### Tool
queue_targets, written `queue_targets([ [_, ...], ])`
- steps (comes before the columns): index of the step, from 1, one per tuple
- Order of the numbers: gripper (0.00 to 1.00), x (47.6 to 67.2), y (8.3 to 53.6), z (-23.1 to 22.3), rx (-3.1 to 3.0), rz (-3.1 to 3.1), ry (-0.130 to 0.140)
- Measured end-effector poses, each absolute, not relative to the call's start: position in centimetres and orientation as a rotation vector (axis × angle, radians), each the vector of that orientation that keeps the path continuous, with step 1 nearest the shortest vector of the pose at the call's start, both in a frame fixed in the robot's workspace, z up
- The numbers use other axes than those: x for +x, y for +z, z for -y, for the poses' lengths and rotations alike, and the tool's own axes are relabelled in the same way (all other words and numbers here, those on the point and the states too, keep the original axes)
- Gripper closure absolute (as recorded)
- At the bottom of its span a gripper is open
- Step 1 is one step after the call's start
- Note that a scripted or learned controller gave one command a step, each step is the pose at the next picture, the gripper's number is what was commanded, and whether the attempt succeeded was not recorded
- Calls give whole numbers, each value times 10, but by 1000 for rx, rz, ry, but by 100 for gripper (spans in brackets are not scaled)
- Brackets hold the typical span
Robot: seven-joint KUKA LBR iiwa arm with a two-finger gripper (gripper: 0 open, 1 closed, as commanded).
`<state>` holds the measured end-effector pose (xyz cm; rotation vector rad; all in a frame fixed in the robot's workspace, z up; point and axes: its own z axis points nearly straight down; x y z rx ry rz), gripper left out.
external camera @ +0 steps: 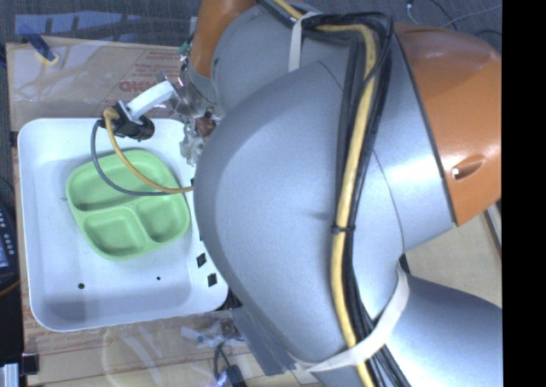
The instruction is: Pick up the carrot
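- Gripper (194, 131), at the end of the big grey arm, sits just beside the upper right corner of the green three-compartment plastic tray (128, 202); open or closed, I cannot tell.
- Long orange carrot: possibly the small orange-brown patch at the gripper, too hidden to confirm.
- Step: probably the grasp itself; next, a straight lift would prove it.
- Shallow white bin (34, 155) holds the tray.

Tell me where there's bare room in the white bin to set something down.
Bare floor lies in the white bin along the near wall below the green tray, and in a strip left of it. The right side is crowded by the arm, its gripper and cables.
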<state>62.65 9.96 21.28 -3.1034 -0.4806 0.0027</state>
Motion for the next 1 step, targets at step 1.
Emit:
queue_targets([
  [1, 100, 639, 216, -119, -3124, 329, 0],
])
